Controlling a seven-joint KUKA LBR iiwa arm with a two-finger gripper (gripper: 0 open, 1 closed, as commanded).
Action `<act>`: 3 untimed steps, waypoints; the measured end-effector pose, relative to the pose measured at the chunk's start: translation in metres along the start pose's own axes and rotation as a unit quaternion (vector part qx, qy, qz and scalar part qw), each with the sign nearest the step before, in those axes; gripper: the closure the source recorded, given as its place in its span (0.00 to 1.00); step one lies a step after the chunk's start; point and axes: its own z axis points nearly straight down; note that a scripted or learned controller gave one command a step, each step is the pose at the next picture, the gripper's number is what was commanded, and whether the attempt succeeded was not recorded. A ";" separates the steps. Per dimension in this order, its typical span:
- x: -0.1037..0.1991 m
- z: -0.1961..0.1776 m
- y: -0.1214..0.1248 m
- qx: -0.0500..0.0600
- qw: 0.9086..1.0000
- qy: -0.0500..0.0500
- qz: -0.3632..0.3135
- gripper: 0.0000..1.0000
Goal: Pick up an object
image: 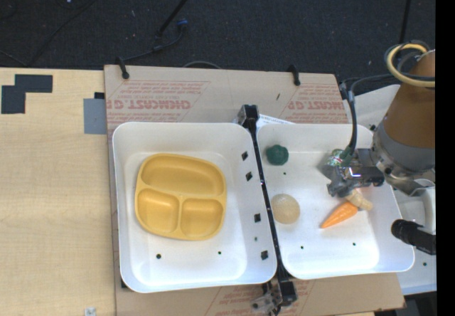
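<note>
My gripper (344, 178) hangs low over the right side of the right bin (313, 265), reaching in from the right. Just below and right of it lies an orange carrot-shaped toy (338, 216) with a pale stub (359, 199) at its upper end, close to the gripper's tip; whether they touch I cannot tell. A pale round object (286, 208) rests near the bin's left wall. A dark green lump (277, 154) sits at the bin's back left.
The left bin (131, 250) bears a yellow divided plate (181, 196). A black divider rail (261, 193) runs between the two bins. Cardboard (185, 97) lies under and behind both bins.
</note>
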 end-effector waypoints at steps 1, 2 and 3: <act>0.057 0.000 0.018 0.002 1.000 0.001 -0.002 1.00; 0.109 0.000 0.033 0.002 1.000 0.001 -0.002 1.00; 0.166 0.017 0.050 0.003 1.000 0.000 -0.001 1.00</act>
